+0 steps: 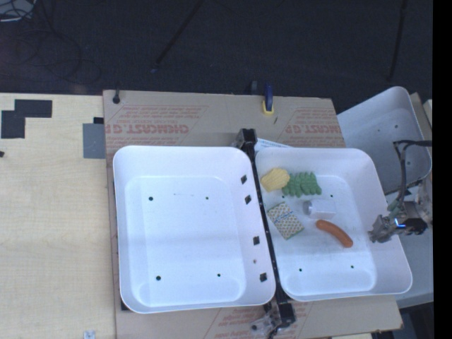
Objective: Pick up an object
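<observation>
Contents, right bin (385, 274): five items, all in its far half.
- Yellow piece (275, 179), rounded and soft-edged, nearest the divider, at the far left of the group.
- Green piece (302, 183), knobbly, with a bumpy outline, touching the yellow piece on its right.
- Patterned flat square (285, 220), pale with a fine lattice print, lying tilted, near side of the yellow piece.
- Clear small item (321, 207), pale and see-through, hard to make out, just right of the square.
- Orange-red sausage shape (334, 233), slim, lying diagonally, nearest of the five.

Left bin (134, 288): white, shallow, small dark dots on the floor.

Gripper (387, 229): at the right bin's right rim, apart from all items; whether its claw is apart or together cannot be told.

Both bins sit side by side on a printed cardboard sheet (183, 122).
</observation>
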Motion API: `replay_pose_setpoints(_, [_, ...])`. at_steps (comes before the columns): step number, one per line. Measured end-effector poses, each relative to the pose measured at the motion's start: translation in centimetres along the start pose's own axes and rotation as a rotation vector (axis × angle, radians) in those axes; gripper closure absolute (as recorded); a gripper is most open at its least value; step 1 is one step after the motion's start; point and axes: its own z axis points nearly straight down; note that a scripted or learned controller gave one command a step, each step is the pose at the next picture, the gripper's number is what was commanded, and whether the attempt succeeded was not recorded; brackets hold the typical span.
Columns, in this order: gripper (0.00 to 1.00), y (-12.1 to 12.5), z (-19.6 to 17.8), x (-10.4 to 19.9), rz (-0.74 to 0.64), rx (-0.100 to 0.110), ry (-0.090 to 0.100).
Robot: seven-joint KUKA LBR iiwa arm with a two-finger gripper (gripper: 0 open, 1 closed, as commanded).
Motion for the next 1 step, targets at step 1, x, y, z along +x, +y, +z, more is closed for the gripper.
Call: replay_pose_setpoints(1, [1.00,8.79,-6.25,2.67,-0.009,-0.016,-0.005])
